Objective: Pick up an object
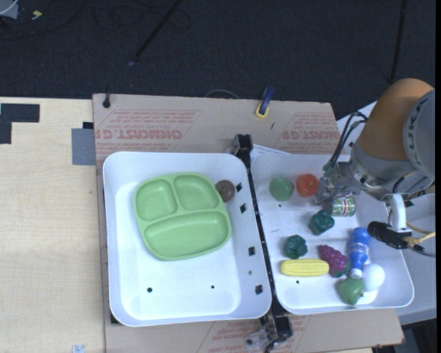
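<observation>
Now I have the gripper [336,197] low at the right bin's [404,289] far edge, over a small can [344,206] beside the orange ball [306,184]; grip state unreadable, so next I confirm closure before lifting.

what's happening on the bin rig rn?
The KUKA arm is reaching in from the right, with its gripper low over the right bin, near a small can and an orange ball. Nothing is clearly held. Toy food lies scattered there, including corn and grapes. The left bin holds a green divided plate.
</observation>
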`<control>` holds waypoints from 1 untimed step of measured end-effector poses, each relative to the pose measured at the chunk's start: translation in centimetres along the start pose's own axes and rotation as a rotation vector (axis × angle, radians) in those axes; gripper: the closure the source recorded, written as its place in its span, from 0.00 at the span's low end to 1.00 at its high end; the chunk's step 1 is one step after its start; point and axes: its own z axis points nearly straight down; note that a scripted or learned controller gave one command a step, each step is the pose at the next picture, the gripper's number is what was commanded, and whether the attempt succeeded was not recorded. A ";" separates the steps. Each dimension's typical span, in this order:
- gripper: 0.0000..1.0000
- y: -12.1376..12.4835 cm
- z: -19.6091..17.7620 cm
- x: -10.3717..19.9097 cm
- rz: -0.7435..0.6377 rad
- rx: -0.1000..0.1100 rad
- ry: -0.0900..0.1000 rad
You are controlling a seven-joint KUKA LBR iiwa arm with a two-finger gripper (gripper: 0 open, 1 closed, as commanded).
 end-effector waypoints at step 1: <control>1.00 0.1 -4.5 -0.8 0.002 0.017 0.005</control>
